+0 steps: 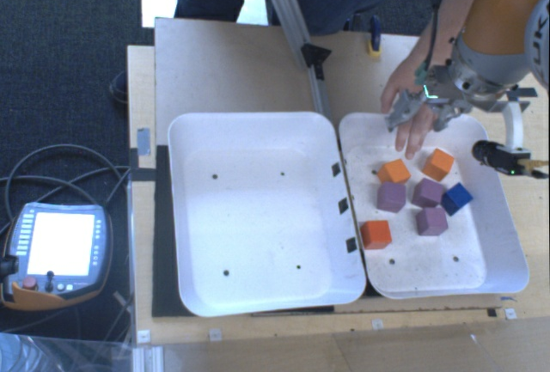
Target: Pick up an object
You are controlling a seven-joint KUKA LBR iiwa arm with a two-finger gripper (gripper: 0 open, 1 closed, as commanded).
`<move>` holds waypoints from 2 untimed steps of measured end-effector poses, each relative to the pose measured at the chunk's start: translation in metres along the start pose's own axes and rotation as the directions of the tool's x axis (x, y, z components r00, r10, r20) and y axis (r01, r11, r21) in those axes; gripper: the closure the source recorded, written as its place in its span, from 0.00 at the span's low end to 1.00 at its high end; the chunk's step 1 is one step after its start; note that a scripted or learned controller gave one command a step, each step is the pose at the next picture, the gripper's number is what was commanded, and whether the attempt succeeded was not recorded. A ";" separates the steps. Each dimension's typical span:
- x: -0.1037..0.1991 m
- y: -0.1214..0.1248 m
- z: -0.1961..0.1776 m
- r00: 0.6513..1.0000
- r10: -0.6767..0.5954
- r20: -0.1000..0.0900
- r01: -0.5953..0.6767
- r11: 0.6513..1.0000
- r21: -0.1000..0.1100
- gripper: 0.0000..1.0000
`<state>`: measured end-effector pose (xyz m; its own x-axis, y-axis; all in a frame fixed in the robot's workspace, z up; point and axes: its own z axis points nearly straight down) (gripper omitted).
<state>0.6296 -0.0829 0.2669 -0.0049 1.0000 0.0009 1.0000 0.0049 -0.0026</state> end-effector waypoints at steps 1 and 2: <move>0.000 0.001 -0.002 1.000 0.000 0.001 0.000 1.000 -0.004 0.00; 0.000 0.004 0.060 1.000 0.002 0.001 -0.002 1.000 0.002 0.00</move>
